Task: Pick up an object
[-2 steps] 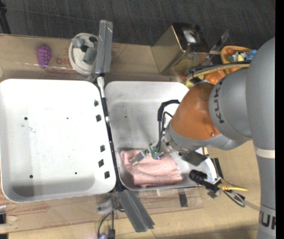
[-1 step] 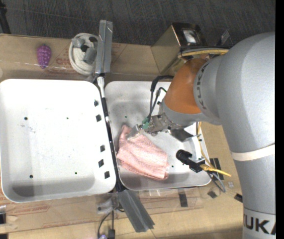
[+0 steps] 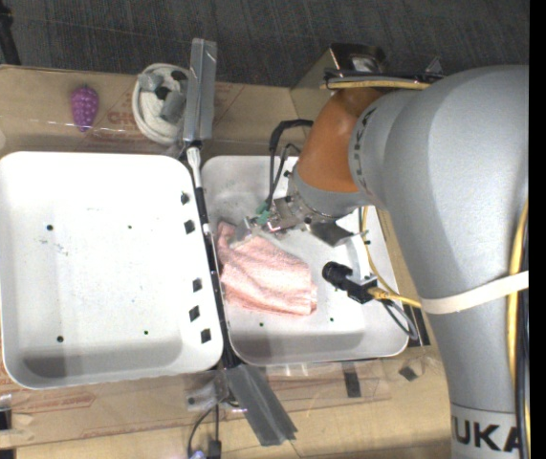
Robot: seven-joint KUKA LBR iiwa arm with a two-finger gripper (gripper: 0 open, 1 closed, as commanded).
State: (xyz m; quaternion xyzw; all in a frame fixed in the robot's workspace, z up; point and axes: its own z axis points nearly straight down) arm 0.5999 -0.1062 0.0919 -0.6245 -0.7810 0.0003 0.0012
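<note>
My gripper point(image 3: 265, 220) sits low in the right bin point(image 3: 387, 338), at the top edge of the pink cloth point(image 3: 265, 273); can't tell its state, my wrist covers it. Cloth lies crumpled against the bin's left wall, by the divider. Left bin point(image 3: 24, 256) beside it. Purple fruit point(image 3: 84, 106) and white coil point(image 3: 156, 103) on the bench beyond. Risk, my guess: only a loose fold gets pinched, so the cloth slips out on lift, or snags the wall. Readable: "UKA" on my base point(image 3: 483, 435).
</note>
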